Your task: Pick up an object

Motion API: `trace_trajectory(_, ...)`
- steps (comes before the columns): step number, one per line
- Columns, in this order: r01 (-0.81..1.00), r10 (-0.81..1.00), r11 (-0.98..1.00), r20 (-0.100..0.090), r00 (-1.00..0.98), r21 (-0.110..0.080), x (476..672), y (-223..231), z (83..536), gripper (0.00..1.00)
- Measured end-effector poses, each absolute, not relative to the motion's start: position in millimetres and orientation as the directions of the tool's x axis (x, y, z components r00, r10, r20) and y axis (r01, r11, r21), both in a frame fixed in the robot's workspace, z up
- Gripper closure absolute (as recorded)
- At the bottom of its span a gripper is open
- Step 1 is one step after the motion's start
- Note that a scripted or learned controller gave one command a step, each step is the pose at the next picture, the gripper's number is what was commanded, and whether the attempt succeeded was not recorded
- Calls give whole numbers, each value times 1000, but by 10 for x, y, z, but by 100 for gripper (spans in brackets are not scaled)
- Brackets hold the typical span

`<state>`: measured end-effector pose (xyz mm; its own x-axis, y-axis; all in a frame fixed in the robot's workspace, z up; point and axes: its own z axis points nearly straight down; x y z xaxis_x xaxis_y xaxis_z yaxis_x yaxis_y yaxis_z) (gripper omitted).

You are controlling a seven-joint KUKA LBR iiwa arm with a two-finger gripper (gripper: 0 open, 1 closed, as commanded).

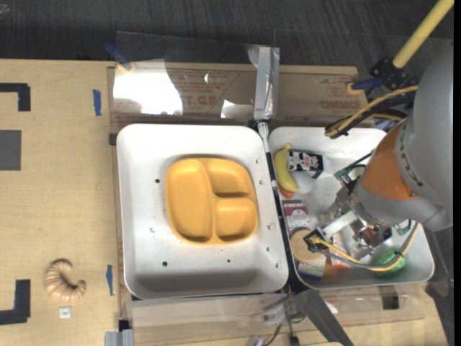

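The right white bin (432,262) holds several small objects: a yellow banana (285,175), a black-and-white package (305,163), a red-labelled packet (294,212), a round tan-lidded item (299,244) and a green object (390,260). My arm, grey with an orange band (385,171), reaches down into this bin from the right. My gripper (346,231) is low among the objects in the bin's middle, wrapped in cables. Its fingertips are hidden by the wrist and wiring.
The left white bin (137,193) holds a yellow divided tray (211,197). A tan croissant-shaped toy (64,280) lies on the wooden bench at the lower left. Cardboard and clear plastic (216,85) stand behind the bins. A yellow pole (425,24) crosses the top right.
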<state>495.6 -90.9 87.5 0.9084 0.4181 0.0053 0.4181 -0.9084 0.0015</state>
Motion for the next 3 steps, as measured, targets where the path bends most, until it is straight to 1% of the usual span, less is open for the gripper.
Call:
trace_trajectory(1,203,203,-979,3,979,0,5157,-1208,870,0)
trace_trajectory(2,199,199,-980,4,980,1,4862,-946,873,0)
trace_trajectory(3,199,199,-980,6,980,1,4873,-945,983,100)
